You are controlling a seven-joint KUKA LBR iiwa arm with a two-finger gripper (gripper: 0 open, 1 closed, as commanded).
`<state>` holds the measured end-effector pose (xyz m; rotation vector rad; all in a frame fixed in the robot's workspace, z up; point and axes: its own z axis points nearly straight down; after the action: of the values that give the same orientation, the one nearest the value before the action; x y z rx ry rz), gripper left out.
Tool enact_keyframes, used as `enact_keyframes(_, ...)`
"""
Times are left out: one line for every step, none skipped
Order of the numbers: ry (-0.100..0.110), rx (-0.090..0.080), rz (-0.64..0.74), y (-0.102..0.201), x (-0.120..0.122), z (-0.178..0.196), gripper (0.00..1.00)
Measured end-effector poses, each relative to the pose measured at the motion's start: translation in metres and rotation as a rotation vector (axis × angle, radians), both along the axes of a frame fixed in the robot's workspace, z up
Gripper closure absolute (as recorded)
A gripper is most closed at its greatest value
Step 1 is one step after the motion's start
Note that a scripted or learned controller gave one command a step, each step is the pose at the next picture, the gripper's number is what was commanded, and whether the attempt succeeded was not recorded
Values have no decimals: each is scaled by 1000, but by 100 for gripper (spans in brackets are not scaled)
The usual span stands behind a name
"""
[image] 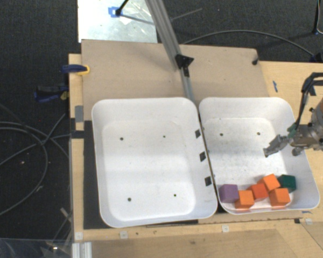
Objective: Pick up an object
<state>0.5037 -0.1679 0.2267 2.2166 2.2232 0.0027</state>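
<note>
Blocks [258, 190] crowd right bin [242, 112] (near corner), end effector [282, 143] above.

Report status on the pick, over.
Gripper above right bin, nothing held. Blocks clustered at near edge: purple block, orange blocks, green block. Path clear.

Two bins side by side on the bench [129, 74], left bin [151, 160], right bin [247, 138] touching it, cluster of blocks [258, 191] in the right bin's near corner, gripper [282, 144] over that bin's right side, behind the blocks
</note>
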Motion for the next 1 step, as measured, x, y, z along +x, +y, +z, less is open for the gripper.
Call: enact_keyframes(-7,0,9,45,22,65,0)
